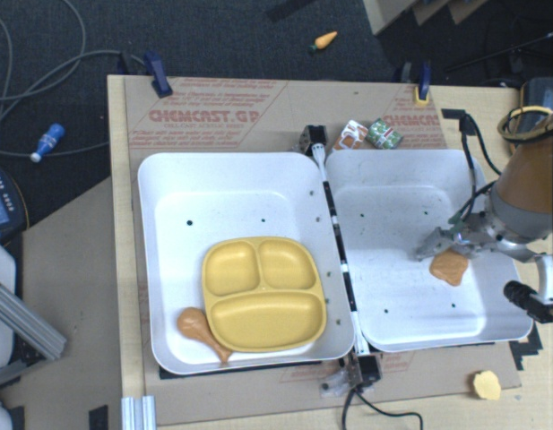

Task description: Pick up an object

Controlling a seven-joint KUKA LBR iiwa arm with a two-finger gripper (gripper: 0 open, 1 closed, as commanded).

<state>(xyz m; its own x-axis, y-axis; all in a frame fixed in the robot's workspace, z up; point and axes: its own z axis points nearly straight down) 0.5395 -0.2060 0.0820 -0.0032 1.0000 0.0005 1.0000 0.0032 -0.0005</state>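
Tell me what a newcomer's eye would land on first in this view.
The big yellow three-compartment plastic plate in the left white bin draws the eye first, with an orange toy drumstick tucked against its lower-left edge. Next comes the grey arm's gripper, low in the right white bin beside a tan, bread-like toy piece. Small bits also lie outside the bins: a yellow chunk on the bench at lower right, colourful packets above the right bin.

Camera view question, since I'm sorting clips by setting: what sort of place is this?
Probably a robotics lab or test cell. A robot arm reaches over two white bins on a cardboard-covered bench held by blue clamps, cables trail over dark carpet, and the items are toys, like a yellow divided plate.
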